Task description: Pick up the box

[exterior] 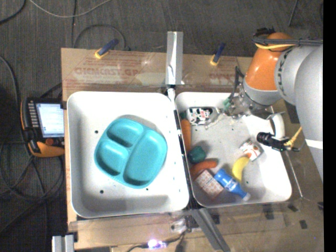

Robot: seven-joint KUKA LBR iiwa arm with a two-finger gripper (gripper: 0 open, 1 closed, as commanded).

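A small reddish-brown box [209, 182] lies near the front of the right bin [273, 190], wedged between an orange sausage-shaped piece [203, 165] and a blue bottle [231, 184]. My gripper [232, 108] hangs low over the far side of the right bin, well behind the box and apart from it. Nothing shows in its grasp.
The right bin also holds a black-and-white packet [200, 114], a carrot [186, 133], a teal block [198, 153], a yellow banana [240, 167] and a small white-and-orange carton [251, 150]. A teal divided plate [131, 151] lies in the left bin [79, 140].
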